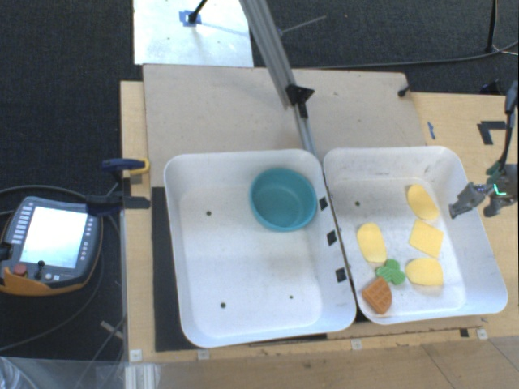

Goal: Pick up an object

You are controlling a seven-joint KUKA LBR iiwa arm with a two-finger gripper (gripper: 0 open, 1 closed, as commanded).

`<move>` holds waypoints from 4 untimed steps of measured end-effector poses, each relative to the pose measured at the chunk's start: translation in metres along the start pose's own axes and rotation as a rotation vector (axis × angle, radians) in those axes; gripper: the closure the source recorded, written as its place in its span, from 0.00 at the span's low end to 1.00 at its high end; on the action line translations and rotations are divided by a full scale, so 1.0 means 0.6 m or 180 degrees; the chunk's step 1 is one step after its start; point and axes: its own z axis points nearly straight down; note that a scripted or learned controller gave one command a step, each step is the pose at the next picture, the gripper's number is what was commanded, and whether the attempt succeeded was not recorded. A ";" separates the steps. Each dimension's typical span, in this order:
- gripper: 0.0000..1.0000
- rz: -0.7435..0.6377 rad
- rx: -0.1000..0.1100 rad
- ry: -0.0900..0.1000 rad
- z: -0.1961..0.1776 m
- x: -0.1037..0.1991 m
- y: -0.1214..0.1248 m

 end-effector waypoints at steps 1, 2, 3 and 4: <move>0.00 0.0000 0.0000 0.0000 0.000 0.000 0.000; 0.00 0.0002 0.0014 0.0004 0.095 -0.001 -0.015; 0.00 0.0001 0.0011 0.0004 0.166 0.005 -0.020; 0.00 0.0000 0.0016 0.0005 0.267 0.010 -0.013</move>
